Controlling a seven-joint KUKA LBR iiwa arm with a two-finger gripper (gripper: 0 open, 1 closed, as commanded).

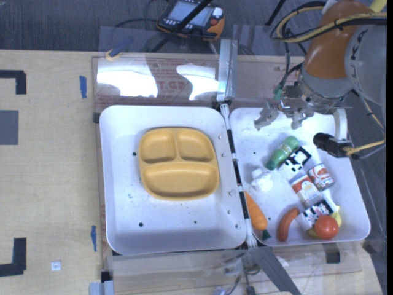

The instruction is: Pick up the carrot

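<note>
Nearest the camera, the near rims of two white bins are being seen, and these bins are the largest things on the bench. In the left bin [116, 226] a yellow divided plate [178, 163] is lying alone. In the right bin [358, 192] a clutter is being held: the carrot [255, 212], a sausage [286, 224], a tomato [326, 227] with something yellow, perhaps a banana, tucked just beside it, a red and white packet [312, 185], a green bottle [282, 153] and a small white lump [261, 180].

Above the far part of the right bin the arm [344, 48] is being held, with the gripper [278, 117] hanging over bare bin floor, well apart from the carrot. Its jaws are being shown spread, with nothing between them.

The carrot is lying at the near left corner of the right bin, pressed along the left wall, its green end toward the near side and its orange tip pointing far. It is being judged a light, stiff toy with a smooth, probably slippery skin, so it is likely to be squeezed out of a slack pinch. The thick orange middle is being judged the best place to take hold, across its width. Little room is being left for a finger on the wall side, so a collision with the rim is being counted as the main risk.
</note>
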